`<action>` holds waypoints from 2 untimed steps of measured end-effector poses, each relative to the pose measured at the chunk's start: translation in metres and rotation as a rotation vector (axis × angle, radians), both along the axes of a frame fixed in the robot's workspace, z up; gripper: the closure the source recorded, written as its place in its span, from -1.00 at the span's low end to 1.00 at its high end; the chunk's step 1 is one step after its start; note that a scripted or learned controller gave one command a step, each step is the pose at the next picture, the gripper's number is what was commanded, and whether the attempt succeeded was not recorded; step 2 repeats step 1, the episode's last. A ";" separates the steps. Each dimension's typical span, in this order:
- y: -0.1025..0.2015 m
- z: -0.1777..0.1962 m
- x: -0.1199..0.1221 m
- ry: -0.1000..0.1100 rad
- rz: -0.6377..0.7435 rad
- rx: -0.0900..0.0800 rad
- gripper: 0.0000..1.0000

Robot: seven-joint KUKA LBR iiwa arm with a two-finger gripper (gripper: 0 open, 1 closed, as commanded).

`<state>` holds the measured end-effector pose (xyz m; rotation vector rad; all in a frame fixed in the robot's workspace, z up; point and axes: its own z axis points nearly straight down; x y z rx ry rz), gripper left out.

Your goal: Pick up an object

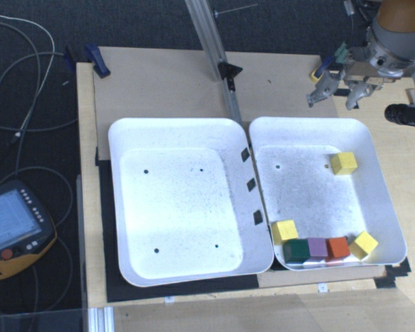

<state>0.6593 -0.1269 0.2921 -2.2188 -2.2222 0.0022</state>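
- Dark carpet surrounds a pale worktop bearing two white bins, left bin and right bin.
- Entering at upper right, the arm holds its tool above the worktop just beyond the right bin's far rim, fingers spread apart, gripping nothing.
- Small cubes lie in the right bin: one yellow block nearest the tool, others clustered along the near wall.

My two bins, the left bin and the right bin, are white with dark speckling, on a tan desk. In the right bin lie three yellow blocks, a green block, a purple block and an orange-red block. My arm is grey with an orange band.
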 end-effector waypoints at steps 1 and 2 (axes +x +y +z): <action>-0.038 -0.037 -0.059 0.005 -0.007 0.000 -1.00; -0.038 -0.037 -0.059 0.005 -0.007 0.000 -1.00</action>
